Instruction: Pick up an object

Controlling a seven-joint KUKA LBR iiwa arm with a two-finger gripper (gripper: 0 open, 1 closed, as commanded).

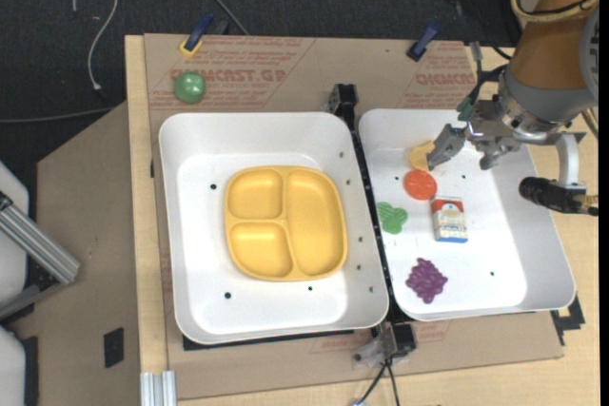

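**Gripper open over right bin, nothing grabbed yet**

Left to right, here's what you have. Green ball (189,87) sits on the cardboard outside the bins, upper left, so ignore it. Left bin (190,204) holds just the yellow divided tray (285,222). It is broad and flat, a poor target for two fingers.

Right bin (533,252) has your candidates, clustered on its left half: green toy (391,217) near the divider wall, purple grape bunch (426,280) toward the front, orange-red round piece (421,184), a yellow piece (422,153) just behind it, and a small carton (449,220) to the right of the orange one.

Gripper (467,148) hangs above the yellow piece, fingers spread, empty.

My read: all look like light plastic play food, stiff and probably slick. The carton is your best bet: flat parallel sides, so pinch across the narrow width. Round pieces likely squirt out unless you close dead on centre. The grapes are bumpy, so expect an uneven grip.
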